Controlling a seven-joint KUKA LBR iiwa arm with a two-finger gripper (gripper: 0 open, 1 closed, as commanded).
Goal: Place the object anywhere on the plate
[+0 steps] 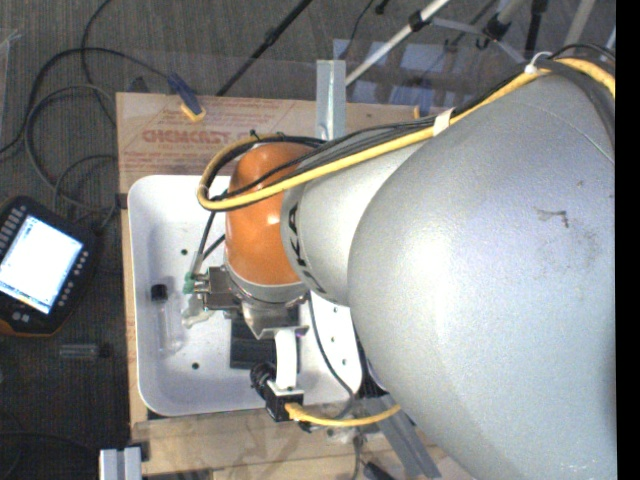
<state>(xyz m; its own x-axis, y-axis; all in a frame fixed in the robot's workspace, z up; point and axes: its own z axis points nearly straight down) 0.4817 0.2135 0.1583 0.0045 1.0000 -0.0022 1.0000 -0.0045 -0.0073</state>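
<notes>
One small black object (158, 292) in white bin (150, 218), off to view's left of jaws, apart. Likely light, stiff; pinch across its narrow sides. Jaws hidden beneath wrist (262, 303): you cannot tell their state.

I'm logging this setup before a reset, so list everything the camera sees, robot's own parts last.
white bin: one, white, on the bench at left-centre
small black object: one, black, in the bin near its left wall
clear object: one, transparent, in the bin just below the black one; kind unclear
bench board: one, brown with red print, under the bin
handheld screen unit: one, black with lit screen, on the floor at left
cables: several, black, on the dark floor
arm: one, grey with an orange band, over the bin
yellow cable: one, along the arm
</notes>
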